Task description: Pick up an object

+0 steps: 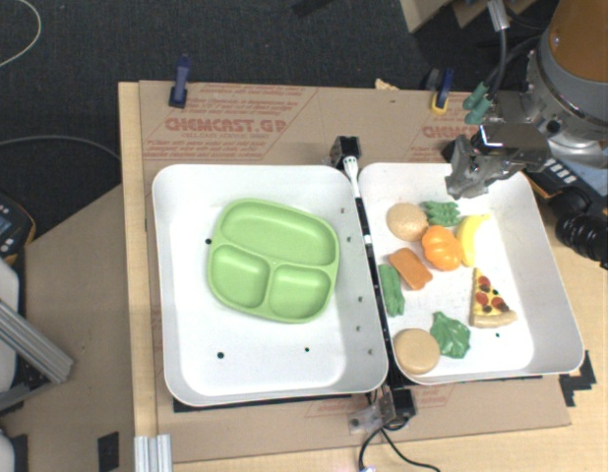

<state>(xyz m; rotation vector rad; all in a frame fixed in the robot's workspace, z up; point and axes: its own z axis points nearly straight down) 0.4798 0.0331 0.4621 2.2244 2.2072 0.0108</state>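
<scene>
Objects: a group of toy foods lies in the right bin [550, 293], none of them lifted.
Bun: a tan round bun [406, 220] lies near the bin's far left, beside a green leafy piece [443, 211].
Orange: an orange fruit [442, 248] sits at the middle of the group, touching a yellow banana [469, 238] on its right.
Carrot: an orange wedge [410, 267] lies just left of the orange fruit.
Green strip: a long green piece [392, 290] lies along the bin's left wall.
Pizza: a pizza slice [489, 300] lies toward the right, apart from the rest.
Near edge: a tan round cookie [416, 350] touches a second green leafy piece [451, 333].
Hand: the hand [468, 179] hangs over the far edge of the right bin, just above the leafy piece and banana; nothing is seen between its fingers, and whether they are spread or pressed together cannot be told.
Left bin: the left bin [176, 264] holds a green divided plate [273, 260], lying flat near its middle.
Table: both bins rest on a brown board [235, 116] on the table.
</scene>
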